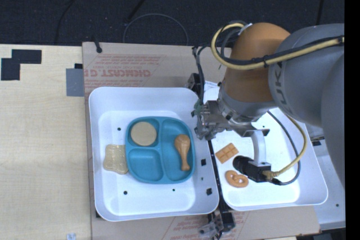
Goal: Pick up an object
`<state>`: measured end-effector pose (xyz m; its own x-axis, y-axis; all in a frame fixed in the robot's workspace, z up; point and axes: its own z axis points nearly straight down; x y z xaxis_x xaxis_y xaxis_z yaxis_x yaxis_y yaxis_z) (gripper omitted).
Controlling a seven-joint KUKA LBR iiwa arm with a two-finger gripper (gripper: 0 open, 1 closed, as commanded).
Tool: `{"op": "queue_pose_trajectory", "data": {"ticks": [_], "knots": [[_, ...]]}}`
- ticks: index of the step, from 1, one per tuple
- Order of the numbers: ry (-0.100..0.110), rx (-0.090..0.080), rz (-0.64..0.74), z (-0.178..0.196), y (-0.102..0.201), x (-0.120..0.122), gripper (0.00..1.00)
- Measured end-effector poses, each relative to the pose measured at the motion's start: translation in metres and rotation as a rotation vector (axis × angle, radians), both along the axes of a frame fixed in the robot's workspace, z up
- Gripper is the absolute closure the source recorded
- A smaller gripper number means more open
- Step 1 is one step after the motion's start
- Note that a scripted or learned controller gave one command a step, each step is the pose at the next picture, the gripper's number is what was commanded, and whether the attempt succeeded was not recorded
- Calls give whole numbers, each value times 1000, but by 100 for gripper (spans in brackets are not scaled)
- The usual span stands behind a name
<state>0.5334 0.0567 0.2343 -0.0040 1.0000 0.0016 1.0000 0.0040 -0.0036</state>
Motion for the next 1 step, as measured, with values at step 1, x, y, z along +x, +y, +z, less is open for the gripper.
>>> {"op": "queue_pose_trajectory", "data": {"ticks": [1], "knots": [[0,0,1,1,52,8,100]]}}
